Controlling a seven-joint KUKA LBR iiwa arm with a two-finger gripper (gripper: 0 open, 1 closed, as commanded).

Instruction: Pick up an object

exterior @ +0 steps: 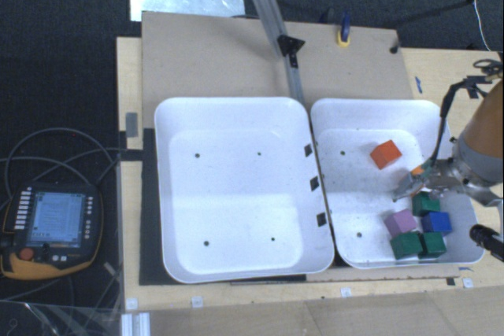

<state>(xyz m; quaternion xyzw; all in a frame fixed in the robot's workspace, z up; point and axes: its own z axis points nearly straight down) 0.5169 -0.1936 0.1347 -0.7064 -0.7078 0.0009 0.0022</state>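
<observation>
The right bin holds several small blocks. An orange block lies alone toward the bin's back. Along the front right wall sit a lilac block, a dark green block, a blue block and two green blocks, packed close together. My gripper reaches in from the right, low over the bin floor. It is just behind the dark green block and in front of and to the right of the orange one. Nothing is visibly held in it.
The left bin stands beside the right one, with a shared middle wall. A slanted metal pole crosses the bench behind the bins. A teach pendant lies on the floor at the left.
</observation>
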